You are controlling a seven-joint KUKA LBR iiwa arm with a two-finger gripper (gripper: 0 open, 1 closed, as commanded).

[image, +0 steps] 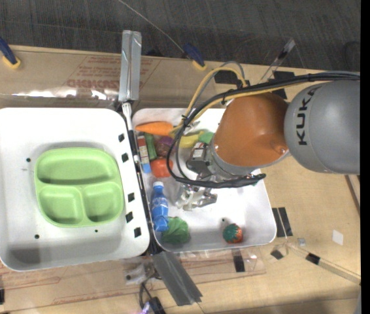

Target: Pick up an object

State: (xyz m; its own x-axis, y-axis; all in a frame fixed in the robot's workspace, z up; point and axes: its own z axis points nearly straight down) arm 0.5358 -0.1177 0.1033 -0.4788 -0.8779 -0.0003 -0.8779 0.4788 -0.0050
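My gripper [195,197] hangs low inside the right bin [258,205], below the orange wrist band, over the bin's white floor. Just left of it lies a blue-capped clear bottle [159,205], with a green leafy toy [176,231] below that. A small red and green strawberry-like toy [232,233] rests near the bin's front right. At the bin's far end lie an orange carrot [155,128], a red tomato-like piece [161,167], a dark red can [149,150] and a yellow-green piece [204,137], partly hidden by the arm and its cables.
The left bin [8,175] holds a green three-compartment tray [78,186]. A metal bar [130,64] stands at the divider between the bins. Blue clamps [6,51] hold the cardboard bench top at the back.
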